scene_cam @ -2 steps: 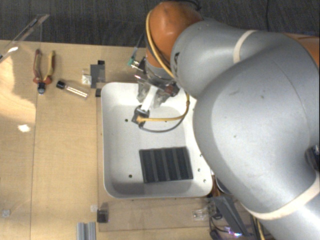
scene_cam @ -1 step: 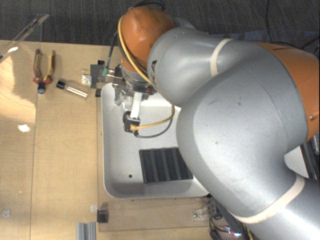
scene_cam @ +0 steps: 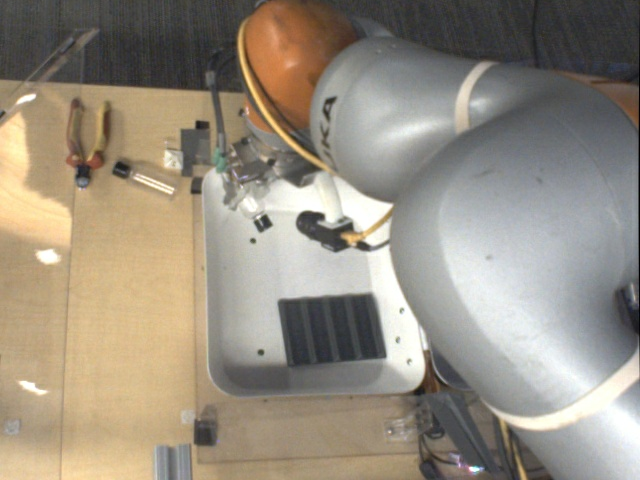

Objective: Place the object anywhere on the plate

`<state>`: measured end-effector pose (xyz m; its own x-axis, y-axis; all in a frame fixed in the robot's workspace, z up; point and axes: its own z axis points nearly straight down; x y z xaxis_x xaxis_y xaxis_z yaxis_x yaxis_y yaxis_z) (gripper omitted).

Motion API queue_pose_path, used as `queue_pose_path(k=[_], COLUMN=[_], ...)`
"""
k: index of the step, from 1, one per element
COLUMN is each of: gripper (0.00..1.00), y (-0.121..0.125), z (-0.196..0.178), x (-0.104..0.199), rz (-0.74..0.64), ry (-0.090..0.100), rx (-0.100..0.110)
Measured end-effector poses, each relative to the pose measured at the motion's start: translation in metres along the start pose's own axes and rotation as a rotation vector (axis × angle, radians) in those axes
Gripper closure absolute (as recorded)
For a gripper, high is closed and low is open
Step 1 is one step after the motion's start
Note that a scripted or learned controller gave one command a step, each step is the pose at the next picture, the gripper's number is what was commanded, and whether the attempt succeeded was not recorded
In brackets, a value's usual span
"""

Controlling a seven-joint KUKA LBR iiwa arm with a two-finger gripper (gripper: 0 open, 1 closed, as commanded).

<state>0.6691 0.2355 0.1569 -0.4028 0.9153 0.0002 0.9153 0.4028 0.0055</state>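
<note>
Looming smooth grey arm (scene_cam: 470,188) over white bin (scene_cam: 230,358), ribbed black rectangular object (scene_cam: 331,329), fingers' state perhaps hidden, cannot tell.

This looked like a robotics lab or a workshop. A big grey industrial arm (scene_cam: 500,228) with an orange band (scene_cam: 290,43) and exposed cables filled the side from one to five o'clock. It leaned over a pale wooden bench (scene_cam: 120,318) that carried a shallow white bin (scene_cam: 230,358) with small bolt holes and a black ribbed pad (scene_cam: 331,329) on its floor. At ten o'clock a pair of pliers with red handles (scene_cam: 86,140) lay on the bench, and just beside it a small clear tube with a black cap (scene_cam: 142,176). Dark grey carpet (scene_cam: 150,3) ran behind the bench at twelve o'clock. Small metal brackets (scene_cam: 173,460) sat near the edge of the bench at seven o'clock.
</note>
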Motion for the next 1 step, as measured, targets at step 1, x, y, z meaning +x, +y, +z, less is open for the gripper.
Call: queue_pose_path(k=[1], gripper=[1.0], y=[-0.0052], z=[0.0685], x=[-0.011], rz=[-0.329], ry=[0.0], rx=[0.01])
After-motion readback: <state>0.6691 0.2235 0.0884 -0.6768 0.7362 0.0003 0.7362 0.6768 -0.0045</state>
